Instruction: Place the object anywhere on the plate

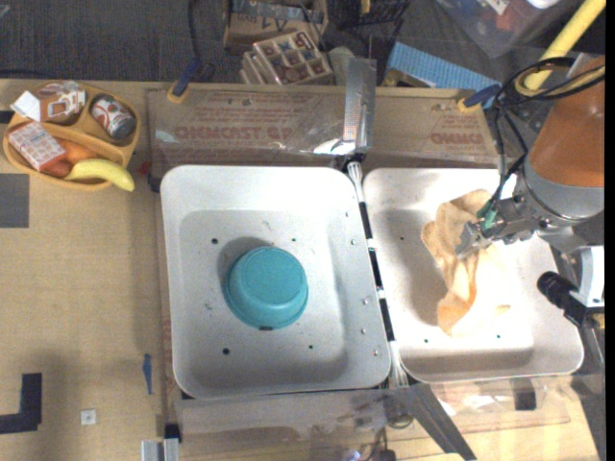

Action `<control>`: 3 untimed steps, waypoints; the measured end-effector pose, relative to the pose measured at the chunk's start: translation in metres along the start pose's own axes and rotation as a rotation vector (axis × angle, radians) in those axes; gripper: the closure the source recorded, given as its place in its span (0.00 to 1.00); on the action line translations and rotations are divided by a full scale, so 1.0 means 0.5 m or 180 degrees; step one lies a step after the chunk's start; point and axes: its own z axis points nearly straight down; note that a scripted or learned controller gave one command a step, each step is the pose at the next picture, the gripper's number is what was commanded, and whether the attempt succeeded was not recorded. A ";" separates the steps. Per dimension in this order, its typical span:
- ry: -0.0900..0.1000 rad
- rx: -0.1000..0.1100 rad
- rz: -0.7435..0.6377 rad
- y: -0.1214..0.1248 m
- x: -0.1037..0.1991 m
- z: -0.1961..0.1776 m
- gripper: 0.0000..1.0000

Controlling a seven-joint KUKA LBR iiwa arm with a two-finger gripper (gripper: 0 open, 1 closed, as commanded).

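Camera view: looking down at a slant on a wooden counter (pixel 86 305) carrying two shallow white bins side by side.
Cloth: a crumpled tan-yellow rag (pixel 454 257) is lying in the right bin (pixel 538 349), bunched and pale near its upper end, trailing down to a narrower, more orange tail at its lower end.
Cloth surface: soft folds and creases are showing; the fabric is looking thin and limp.
Claw: the claw (pixel 478 233) is sitting at the upper right edge of the cloth, touching or just over the fabric; whether it is spread or pinching the cloth I cannot tell, since the tips are blurring into the folds.
Arm: the grey arm with its orange band (pixel 572 152) is reaching in from the right, over the right bin.
Plate: a round teal dish (pixel 267 286) is resting near the middle of the left bin (pixel 192 209), well apart from the cloth.
Counter corner: a yellow tray (pixel 58 161) with a banana (pixel 101 172) and small packets is sitting at the upper left.
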 end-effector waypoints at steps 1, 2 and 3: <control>0.0012 0.0009 -0.1272 0.037 0.106 0.010 1.00; 0.0008 -0.0003 -0.2543 0.052 0.200 -0.013 1.00; 0.0012 -0.0002 -0.3803 0.063 0.298 0.008 1.00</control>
